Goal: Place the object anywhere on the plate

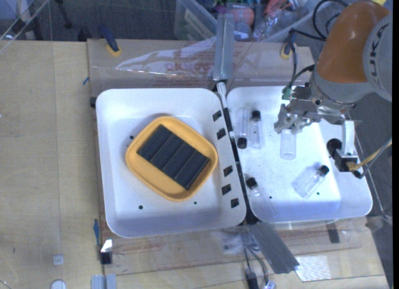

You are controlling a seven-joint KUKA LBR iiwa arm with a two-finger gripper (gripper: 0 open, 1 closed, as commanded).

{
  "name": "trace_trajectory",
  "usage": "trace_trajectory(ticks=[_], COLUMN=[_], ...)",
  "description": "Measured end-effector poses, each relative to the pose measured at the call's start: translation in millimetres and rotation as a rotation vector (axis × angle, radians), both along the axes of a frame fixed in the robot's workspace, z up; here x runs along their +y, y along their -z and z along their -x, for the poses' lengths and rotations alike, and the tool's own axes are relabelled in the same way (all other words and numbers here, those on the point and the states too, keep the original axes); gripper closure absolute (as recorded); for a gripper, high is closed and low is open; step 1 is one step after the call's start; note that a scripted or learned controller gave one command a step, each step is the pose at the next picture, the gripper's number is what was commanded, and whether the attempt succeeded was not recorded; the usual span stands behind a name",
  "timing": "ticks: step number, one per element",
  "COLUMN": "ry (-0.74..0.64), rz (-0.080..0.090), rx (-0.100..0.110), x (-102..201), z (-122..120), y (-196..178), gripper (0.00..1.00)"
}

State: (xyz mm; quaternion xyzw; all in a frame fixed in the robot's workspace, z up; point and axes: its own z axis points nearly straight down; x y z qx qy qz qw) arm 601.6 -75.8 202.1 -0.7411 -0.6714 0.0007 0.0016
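A: Where are plate and object?
B: Yellow plate (pixel 171 166), left bin (pixel 118 113) centre; clear vials (pixel 287 145), right bin (pixel 355 203).
A: Handling?
B: Light, slippery, likely fragile; grasp mid-body. Gripper (pixel 292 122) above one; finger state indeterminate.

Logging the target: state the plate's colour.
Yellow-orange plate with a dark ribbed centre, in the left bin; camera view.

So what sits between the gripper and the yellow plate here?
In the camera view, the divider where the two white bins meet, with its black clips, plus two small clear vials in the right bin, lie between the gripper and the yellow plate.
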Motion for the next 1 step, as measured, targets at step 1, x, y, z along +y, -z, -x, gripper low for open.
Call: trace_trajectory(ticks=[1], ry=[-0.265], rz=[-0.001], rx=[0.0], x=[65.8], z=[6.4], y=[8.3], gripper=[1.0])
